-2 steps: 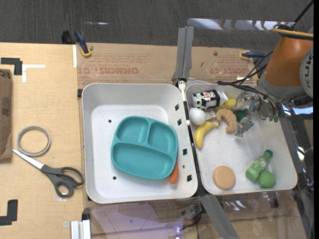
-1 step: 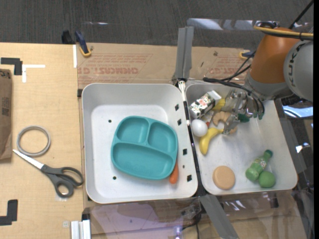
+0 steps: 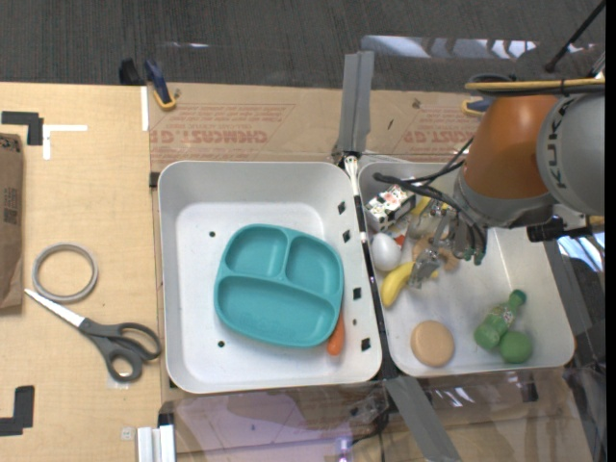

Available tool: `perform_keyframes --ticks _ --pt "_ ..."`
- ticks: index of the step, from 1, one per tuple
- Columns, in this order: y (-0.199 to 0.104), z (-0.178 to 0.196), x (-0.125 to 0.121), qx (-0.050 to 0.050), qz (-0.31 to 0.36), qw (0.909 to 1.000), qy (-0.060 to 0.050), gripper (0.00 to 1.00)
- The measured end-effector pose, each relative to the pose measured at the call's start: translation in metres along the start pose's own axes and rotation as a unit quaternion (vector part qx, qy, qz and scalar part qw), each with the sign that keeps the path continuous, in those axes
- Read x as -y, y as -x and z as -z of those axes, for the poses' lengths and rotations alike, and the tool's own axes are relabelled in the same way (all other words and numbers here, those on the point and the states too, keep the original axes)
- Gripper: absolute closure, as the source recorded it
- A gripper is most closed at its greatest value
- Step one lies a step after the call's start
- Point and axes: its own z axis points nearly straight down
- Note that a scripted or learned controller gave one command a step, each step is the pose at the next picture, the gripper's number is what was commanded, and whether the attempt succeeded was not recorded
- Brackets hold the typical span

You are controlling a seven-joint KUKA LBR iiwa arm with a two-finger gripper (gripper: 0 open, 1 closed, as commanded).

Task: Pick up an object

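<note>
Far left of the frame, on the tan bench: a roll of tape (image 3: 64, 271) lies flat, with grey-handled scissors (image 3: 99, 337) just below and to its right, blades pointing up-left. A brown paper bag edge (image 3: 10, 221) sits at the left border.

Centre-left, the left bin (image 3: 183, 258) holds a teal divided plate (image 3: 280, 285), three compartments, lying flat, nothing visible in them. An orange carrot-like piece (image 3: 336, 336) is wedged at the plate's lower right edge, against the bin's right wall.

Centre-right, the right bin (image 3: 539, 354) holds the clutter. Upper left corner of it: a small black-and-white patterned item (image 3: 389, 203), too small to identify. Just below that, a white egg-shaped object (image 3: 386, 251). Below that, a yellow banana (image 3: 396, 283) lying at a slant, its upper end near the gripper. Lower middle of the bin: a round tan disc (image 3: 432, 343), well apart from the rest. Lower right: a green bottle-shaped object (image 3: 501, 323) with a green ball-like item (image 3: 517, 347) touching it.

The gripper (image 3: 430, 258) hangs over the upper middle of the right bin, just right of the egg and at the banana's upper end. Cables and finger hardware are tangled in view; cannot tell how far the fingers are spread or whether anything sits between them. The arm (image 3: 525, 157), orange band and grey casing, enters from the upper right.
</note>
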Motion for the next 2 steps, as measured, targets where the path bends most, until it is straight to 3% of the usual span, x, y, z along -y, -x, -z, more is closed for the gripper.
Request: perform_keyframes --ticks 1,2 --pt "-0.008 0.001 0.008 0.0 -0.167 0.9859 -0.001 0.0" --pt "-0.067 -0.001 0.032 -0.001 -0.204 0.979 -0.001 0.0"
